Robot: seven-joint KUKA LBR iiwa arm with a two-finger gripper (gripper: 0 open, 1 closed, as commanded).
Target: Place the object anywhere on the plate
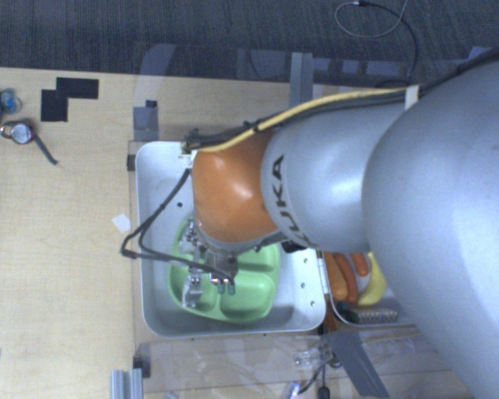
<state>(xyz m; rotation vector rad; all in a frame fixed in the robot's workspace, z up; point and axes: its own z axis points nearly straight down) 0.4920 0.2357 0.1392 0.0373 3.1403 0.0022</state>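
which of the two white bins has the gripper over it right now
The left bin, the one holding the green plate. The gripper hangs over that plate; the right bin holds orange and yellow items instead.

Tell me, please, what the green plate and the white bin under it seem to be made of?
The green plate looks like moulded plastic: an even light green colour, soft rounded dividers and a slight sheen. The white bin is probably also plastic, or perhaps painted metal: smooth, uniform walls with rounded corners and a dull finish. The view cannot settle which.
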